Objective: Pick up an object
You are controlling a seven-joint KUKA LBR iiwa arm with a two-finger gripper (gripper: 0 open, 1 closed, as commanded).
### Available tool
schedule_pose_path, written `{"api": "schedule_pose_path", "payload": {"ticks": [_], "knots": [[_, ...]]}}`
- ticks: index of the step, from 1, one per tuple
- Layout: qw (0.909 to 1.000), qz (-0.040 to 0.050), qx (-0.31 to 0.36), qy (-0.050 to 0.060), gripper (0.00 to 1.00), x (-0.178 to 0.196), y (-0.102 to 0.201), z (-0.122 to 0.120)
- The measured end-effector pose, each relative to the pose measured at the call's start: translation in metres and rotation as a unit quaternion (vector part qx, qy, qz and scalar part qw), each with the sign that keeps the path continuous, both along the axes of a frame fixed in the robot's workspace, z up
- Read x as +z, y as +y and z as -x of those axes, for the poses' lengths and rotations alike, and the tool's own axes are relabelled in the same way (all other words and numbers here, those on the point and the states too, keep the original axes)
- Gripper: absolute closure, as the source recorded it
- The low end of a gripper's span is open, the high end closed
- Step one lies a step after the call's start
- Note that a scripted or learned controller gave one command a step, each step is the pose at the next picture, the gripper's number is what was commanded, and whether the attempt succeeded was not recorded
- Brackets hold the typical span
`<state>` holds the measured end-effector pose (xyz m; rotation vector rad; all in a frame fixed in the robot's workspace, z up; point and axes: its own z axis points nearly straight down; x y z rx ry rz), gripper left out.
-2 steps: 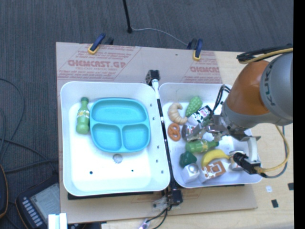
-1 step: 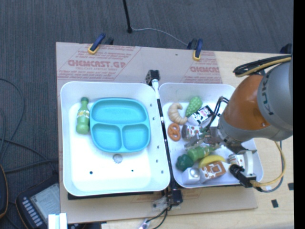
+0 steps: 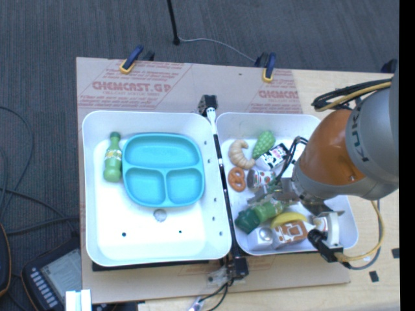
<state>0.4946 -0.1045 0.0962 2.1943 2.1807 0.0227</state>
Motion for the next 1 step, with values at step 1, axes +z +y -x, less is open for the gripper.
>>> {"api": "schedule_pose_path", "payload": {"ticks": [1], "knots": [[1.0, 0.0016, -0.001, -0.004, 1.0, 0.0122, -0.0013, -0.0028]]}}
